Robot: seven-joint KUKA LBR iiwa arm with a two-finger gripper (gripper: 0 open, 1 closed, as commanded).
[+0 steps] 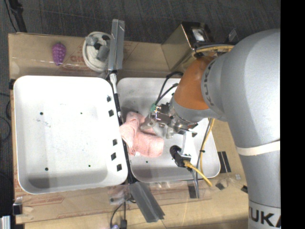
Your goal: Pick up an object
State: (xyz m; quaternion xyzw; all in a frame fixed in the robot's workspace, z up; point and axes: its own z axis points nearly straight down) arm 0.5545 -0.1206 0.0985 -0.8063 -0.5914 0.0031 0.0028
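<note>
A crumpled pink cloth (138,138) lies in the right bin (143,92), against its left wall. My gripper (153,123) hangs low over the cloth's right upper edge, reaching in from the right under the orange wrist band (190,87). The wrist hardware covers the fingertips where they meet the cloth.
The left bin (62,132) sits beside the right one, split by a metal divider bar (114,46). A purple grape-like toy (58,53) and a white tape roll (96,50) rest on the cardboard behind the bins. Yellow and black cables (200,168) trail at the right bin's front.
</note>
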